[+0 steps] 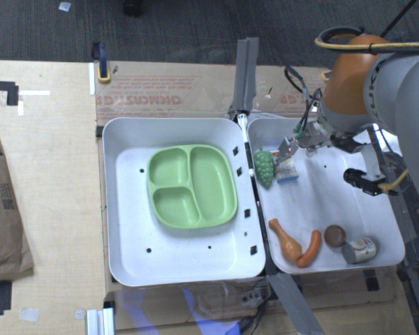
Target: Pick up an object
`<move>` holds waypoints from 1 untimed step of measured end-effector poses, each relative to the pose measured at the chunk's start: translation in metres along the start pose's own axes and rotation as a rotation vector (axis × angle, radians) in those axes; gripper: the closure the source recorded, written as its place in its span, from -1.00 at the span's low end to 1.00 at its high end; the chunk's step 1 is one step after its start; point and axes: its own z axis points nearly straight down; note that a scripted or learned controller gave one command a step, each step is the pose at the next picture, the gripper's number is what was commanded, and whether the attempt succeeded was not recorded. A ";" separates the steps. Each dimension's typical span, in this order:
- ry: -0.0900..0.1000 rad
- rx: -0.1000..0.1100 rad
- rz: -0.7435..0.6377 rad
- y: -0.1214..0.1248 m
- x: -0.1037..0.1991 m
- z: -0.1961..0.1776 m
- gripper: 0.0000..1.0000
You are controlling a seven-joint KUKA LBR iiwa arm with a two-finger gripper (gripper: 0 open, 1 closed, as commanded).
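- Where the arm (377, 82) enters from the right, its orange band sits above the wrist and the hand (291, 147) angles down into the right bin (335, 190), at that bin's upper left.
- Whether the hand is wide or narrow cannot be told.
- Green grapes (265, 167) lie just beside the hand, against the left wall; a small blue-and-white item (288, 176) lies close under it.
- Along the near edge: orange gourd (285, 239), sausage (309, 249), brown ball (334, 236), tin can (359, 250).
- Left bin (126, 208): green divided plate (193, 185).
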 end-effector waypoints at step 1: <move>-0.010 -0.006 -0.229 -0.038 0.005 0.008 -1.00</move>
